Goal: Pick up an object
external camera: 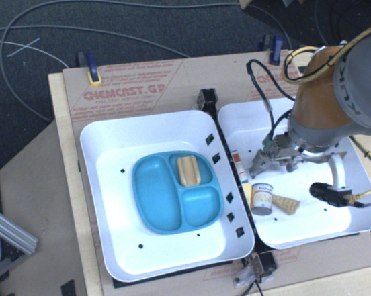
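arm: grey KUKA arm (360, 87) enters from frame right, orange band over the right bin (318, 228).
gripper: gripper (272, 159) sits low at centre-right, near the right bin's left wall; open or closed, can't tell from this angle.
targets: small jar (262, 198) with tan lid, lying just below the gripper; tan wedge (287, 203) touching or just beside it on the right.
other: blue divided tray (158, 195) in the left bin (118, 254), tan block (188, 171) in its upper right compartment.
step: you're likely lining up on the jar.
tip: centre over the jar before descending; wedge crowds one side, wall is near the other.
risk: cable and black part (330, 192) at lower right, keep clear.
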You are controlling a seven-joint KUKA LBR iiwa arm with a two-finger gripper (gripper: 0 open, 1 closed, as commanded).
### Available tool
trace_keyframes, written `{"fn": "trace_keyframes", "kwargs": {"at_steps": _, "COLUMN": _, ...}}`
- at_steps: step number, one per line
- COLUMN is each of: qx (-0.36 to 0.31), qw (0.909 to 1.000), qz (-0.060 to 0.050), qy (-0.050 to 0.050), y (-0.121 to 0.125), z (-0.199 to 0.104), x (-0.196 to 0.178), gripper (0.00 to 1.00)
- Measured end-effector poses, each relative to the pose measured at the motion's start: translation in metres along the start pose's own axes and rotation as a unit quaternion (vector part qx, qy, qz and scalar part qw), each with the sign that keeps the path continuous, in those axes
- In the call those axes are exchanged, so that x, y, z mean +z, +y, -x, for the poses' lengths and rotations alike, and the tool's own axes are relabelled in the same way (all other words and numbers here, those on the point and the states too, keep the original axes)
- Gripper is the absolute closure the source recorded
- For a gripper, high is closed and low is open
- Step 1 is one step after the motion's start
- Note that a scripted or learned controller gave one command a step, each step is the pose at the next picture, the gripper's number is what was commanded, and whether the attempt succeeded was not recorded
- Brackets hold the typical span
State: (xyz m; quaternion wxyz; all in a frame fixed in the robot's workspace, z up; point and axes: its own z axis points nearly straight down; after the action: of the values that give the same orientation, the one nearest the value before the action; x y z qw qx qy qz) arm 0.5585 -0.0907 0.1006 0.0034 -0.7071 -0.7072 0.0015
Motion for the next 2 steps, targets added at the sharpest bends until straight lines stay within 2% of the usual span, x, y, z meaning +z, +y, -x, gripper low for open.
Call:
{"fn": "trace_keyframes", "kwargs": {"at_steps": 1, "qx": 0.001, "qw": 1.0, "qz": 0.003, "qy": 0.0, "y": 0.001, "z": 0.0, "x": -0.014, "gripper": 1.0}}
{"fn": "trace_keyframes", "kwargs": {"at_steps": 2, "qx": 0.0, "qw": 1.0, "qz": 0.006, "qy": -0.001, "y": 0.0, "z": 0.001, "x": -0.058, "gripper": 1.0}}
